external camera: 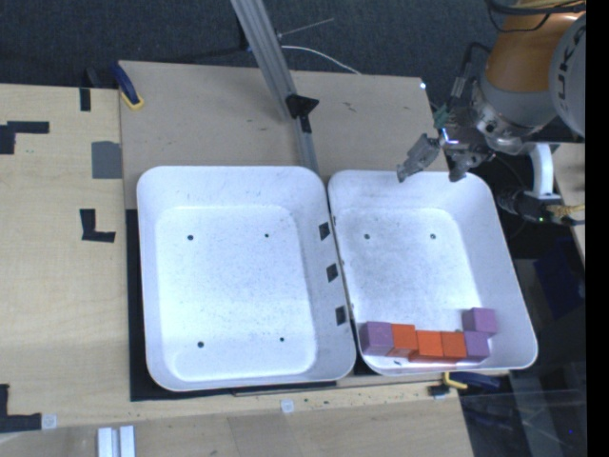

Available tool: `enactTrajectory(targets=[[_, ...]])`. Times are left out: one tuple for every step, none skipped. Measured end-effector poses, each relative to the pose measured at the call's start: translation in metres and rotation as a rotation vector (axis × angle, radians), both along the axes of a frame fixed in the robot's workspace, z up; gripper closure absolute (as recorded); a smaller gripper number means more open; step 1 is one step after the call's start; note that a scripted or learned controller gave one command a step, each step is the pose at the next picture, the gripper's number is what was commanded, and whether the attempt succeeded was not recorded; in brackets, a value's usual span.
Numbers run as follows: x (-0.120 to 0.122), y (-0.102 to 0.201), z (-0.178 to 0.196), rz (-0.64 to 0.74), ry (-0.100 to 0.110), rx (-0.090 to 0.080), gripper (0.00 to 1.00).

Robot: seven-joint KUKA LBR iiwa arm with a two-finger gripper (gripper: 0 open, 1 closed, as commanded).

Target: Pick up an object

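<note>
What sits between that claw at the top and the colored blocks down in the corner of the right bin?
Nothing visible. The gripper hangs over the far rim of the right bin, while the purple and orange blocks are huddled against its near wall. Between them lies just the bin's bare white floor.

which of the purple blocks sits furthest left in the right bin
The purple block at the left end of the row, beside the orange blocks. The other purple blocks are stacked at the right end, in the bin's near right corner.
</note>
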State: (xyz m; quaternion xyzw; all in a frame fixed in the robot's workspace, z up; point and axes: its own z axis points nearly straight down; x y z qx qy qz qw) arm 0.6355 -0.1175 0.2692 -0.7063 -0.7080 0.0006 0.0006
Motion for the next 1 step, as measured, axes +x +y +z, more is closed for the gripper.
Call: enactTrajectory(targets=[[0.0202, 0.0061, -0.076, 0.0, 0.006, 0.0, 0.0]])
